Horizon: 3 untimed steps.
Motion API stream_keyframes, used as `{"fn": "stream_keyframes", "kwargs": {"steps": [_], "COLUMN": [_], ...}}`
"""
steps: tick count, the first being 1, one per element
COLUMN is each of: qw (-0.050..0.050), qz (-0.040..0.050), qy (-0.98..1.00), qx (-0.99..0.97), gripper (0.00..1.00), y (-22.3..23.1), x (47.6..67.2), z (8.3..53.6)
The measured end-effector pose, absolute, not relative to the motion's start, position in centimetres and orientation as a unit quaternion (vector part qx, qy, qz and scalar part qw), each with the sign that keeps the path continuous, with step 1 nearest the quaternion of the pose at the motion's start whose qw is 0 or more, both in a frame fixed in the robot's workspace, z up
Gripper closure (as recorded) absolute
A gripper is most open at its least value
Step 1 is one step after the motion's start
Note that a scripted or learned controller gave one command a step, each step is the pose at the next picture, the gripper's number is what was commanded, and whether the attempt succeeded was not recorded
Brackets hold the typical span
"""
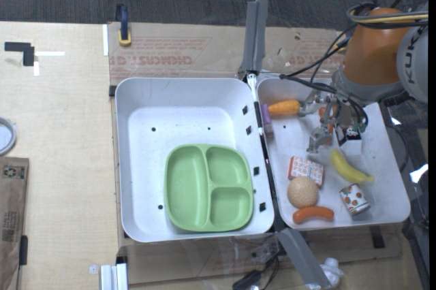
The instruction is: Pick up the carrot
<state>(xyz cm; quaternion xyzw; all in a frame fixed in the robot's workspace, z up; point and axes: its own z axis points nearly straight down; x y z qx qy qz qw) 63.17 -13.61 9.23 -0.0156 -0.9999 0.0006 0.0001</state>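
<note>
Nearest me, a sausage (pixel 313 214) lies at the near edge of the right bin (pixel 392 166), with a round bun (pixel 303 191) just behind it and a small can (pixel 353 199) off to the side. I see the carrot (pixel 284 107) at the far left corner of that bin. My gripper (pixel 320 137) hangs right of the carrot, apart from it, fingers narrowly parted around nothing. Left bin (pixel 136 146) holds a green plate (pixel 208 188)

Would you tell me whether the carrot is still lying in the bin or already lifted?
Still in the bin: the carrot lies flat on the right bin's floor near its far-left corner, with the gripper beside it, apart.
</note>
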Motion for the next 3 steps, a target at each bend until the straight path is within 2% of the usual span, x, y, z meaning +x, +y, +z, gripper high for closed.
{"fn": "stream_keyframes", "kwargs": {"steps": [1,2,3], "qw": [-0.003,-0.003,-0.007], "qz": [-0.0002,-0.0001,-0.0005], "qy": [-0.997,-0.962,-0.963], "qx": [0.073,0.272,0.269], "gripper": [0.00,0.00,1.00], "y": [-9.6,-9.9,-9.8], "x": [65.1,66.0,66.2], "z": [11.4,9.3,10.4]}}
